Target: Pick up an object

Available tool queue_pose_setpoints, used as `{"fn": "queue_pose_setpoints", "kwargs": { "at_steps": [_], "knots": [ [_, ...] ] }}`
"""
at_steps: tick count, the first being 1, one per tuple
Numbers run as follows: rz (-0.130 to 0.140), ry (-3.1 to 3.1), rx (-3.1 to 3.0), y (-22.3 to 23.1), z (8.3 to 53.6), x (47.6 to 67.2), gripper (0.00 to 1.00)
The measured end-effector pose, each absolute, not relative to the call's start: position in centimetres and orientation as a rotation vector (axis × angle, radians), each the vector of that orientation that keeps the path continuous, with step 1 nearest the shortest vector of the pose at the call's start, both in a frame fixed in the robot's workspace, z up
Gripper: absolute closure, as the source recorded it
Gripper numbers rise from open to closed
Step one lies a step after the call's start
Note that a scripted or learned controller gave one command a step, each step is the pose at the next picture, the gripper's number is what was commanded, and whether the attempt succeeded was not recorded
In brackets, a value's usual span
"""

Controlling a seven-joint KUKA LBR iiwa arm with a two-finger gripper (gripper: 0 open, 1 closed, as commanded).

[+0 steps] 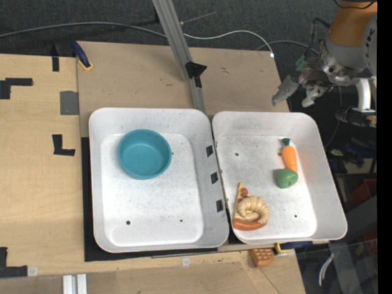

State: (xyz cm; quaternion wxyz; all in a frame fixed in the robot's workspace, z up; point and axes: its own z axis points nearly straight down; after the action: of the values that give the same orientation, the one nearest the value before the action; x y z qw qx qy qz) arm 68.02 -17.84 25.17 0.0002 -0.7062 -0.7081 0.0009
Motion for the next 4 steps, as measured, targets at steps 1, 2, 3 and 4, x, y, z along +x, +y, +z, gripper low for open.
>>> {"fn": "queue_pose_setpoints", "kwargs": {
  "at_steps": [1,2,3,4],
  "knots": [
    [0.004,-2.224,-2.219,-17.9,25.2,68.0,0.00],
    [0.008,-2.220,-2.215,-17.7,18.7,68.0,0.00],
    [0.008,-2.220,-2.215,-16.7,12.8,68.0,0.00],
    [0.013,-2.219,-2.216,-16.8,9.0,67.9,0.00]
  ]
}}
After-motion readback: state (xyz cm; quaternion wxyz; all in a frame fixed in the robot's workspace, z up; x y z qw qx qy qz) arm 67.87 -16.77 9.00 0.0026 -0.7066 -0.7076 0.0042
